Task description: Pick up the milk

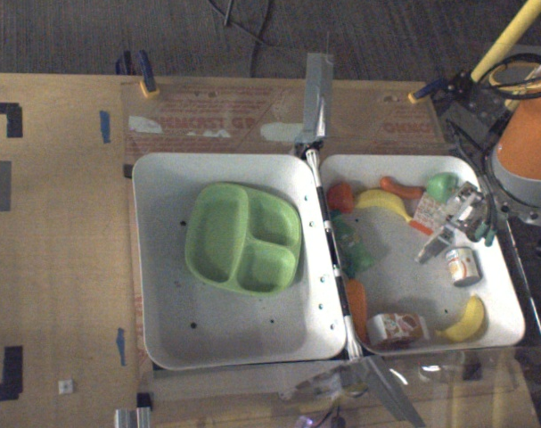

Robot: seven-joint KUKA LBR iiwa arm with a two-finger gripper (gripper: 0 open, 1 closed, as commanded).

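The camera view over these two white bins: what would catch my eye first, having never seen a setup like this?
Probably the bright green divided plate, alone in the middle of the left bin. Next, the jumble of toy food in the right bin: two bananas, a green bottle and a small milk carton at its near edge. The arm's gripper reaches in from the right, over that bin.
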